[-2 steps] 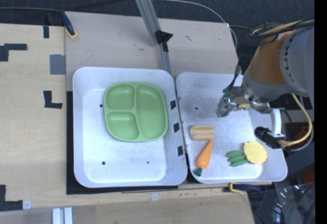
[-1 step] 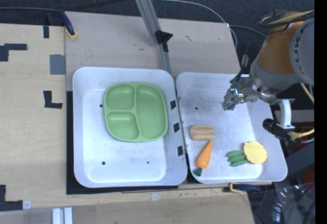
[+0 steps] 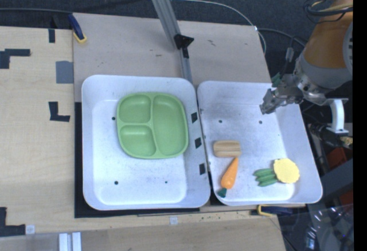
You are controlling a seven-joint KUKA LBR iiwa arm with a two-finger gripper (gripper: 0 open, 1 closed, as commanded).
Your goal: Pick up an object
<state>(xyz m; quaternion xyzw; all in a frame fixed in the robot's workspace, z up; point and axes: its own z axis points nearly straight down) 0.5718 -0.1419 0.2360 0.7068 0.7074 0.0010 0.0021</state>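
In the right bin [image 3: 246,101] lie a tan block [image 3: 226,148], an orange carrot [image 3: 229,173], a green pea pod [image 3: 264,176] and a yellow round toy [image 3: 286,170], all toward the near side. My gripper [image 3: 270,104] hangs over the bin's far right part, well apart from these objects. It points down and left, with nothing seen in it. The left bin holds a green divided plate [image 3: 152,124].
A grey metal pole [image 3: 163,6] slants down from the top to the gap between the bins. Cables run across the bench behind the right bin. The left bin [image 3: 97,146] has bare floor around the plate.
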